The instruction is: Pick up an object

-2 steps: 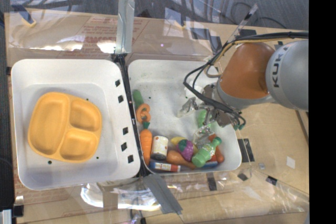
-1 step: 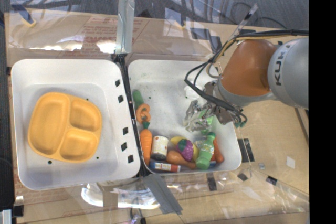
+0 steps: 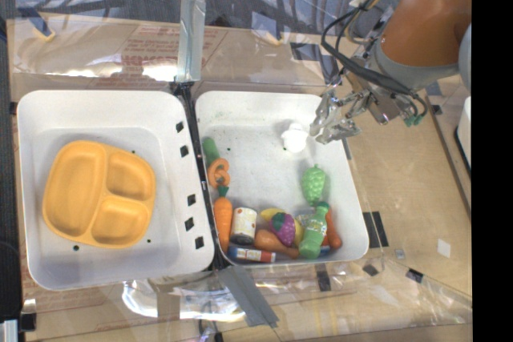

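A: In the right bin [image 3: 240, 112], upper right corner, the tool [image 3: 327, 128] hangs; a white ball [image 3: 294, 139] lies just beside it, to its left in the view. Nothing sits between the fingers; how far they are parted I cannot tell.

B: Counts?

A: Two bins, one yellow tray [image 3: 98, 192] in the left bin [image 3: 48, 112], one ball, one green grape bunch [image 3: 314, 183], two carrots [image 3: 223, 219], one green bottle [image 3: 313, 231].

Red print on the cardboard sheet [image 3: 160, 44] — too blurred to read.
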Action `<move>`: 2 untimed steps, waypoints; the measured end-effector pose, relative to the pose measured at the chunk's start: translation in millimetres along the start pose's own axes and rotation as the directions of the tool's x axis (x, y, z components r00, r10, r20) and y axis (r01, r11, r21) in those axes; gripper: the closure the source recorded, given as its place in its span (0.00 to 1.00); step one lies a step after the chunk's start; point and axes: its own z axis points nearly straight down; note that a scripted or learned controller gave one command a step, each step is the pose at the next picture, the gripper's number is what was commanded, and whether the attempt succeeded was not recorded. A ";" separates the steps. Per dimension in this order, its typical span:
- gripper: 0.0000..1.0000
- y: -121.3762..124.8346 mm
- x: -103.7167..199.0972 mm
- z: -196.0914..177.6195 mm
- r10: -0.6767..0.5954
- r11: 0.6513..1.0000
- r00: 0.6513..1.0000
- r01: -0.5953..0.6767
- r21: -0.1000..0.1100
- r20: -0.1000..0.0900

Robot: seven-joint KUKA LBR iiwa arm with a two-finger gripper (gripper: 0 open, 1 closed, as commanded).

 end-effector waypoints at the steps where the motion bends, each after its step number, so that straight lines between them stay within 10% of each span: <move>1: 1.00 88.0 -14.0 64.1 0.151 0.988 0.988 -0.151 -0.009 -0.012; 2: 1.00 90.8 -35.3 -24.8 0.297 0.955 0.955 -0.297 -0.004 -0.006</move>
